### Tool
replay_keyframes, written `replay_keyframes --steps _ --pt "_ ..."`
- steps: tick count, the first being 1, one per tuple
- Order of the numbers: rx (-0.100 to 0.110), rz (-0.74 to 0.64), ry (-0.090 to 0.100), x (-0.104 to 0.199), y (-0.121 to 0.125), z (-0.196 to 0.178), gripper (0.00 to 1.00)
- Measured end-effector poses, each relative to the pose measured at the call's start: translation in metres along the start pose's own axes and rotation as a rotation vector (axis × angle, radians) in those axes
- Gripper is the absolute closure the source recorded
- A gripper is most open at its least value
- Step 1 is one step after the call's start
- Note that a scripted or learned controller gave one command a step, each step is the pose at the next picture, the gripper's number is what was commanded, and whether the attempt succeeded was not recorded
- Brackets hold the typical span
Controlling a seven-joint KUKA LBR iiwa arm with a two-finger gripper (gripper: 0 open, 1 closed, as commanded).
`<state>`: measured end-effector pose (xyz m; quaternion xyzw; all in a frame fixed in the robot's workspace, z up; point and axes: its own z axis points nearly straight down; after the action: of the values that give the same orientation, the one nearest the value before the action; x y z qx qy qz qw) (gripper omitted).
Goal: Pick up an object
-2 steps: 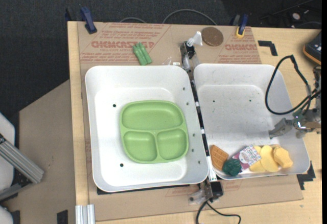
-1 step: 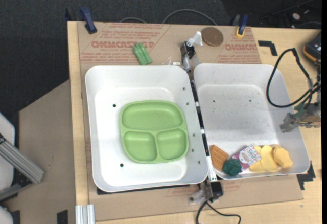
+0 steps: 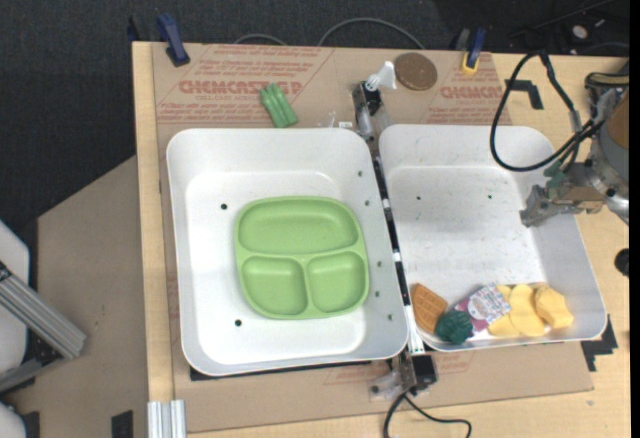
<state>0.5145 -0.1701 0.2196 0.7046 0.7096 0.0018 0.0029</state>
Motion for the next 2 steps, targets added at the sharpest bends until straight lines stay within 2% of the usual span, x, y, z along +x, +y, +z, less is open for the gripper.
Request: replay_keyframes --steps 1,2 --pt "0.005 0.006 0.0 -0.003 -0.002 0.002 0.0" --pt "0.004 0.01 -0.003 -0.057 0.04 0.052 0.0"
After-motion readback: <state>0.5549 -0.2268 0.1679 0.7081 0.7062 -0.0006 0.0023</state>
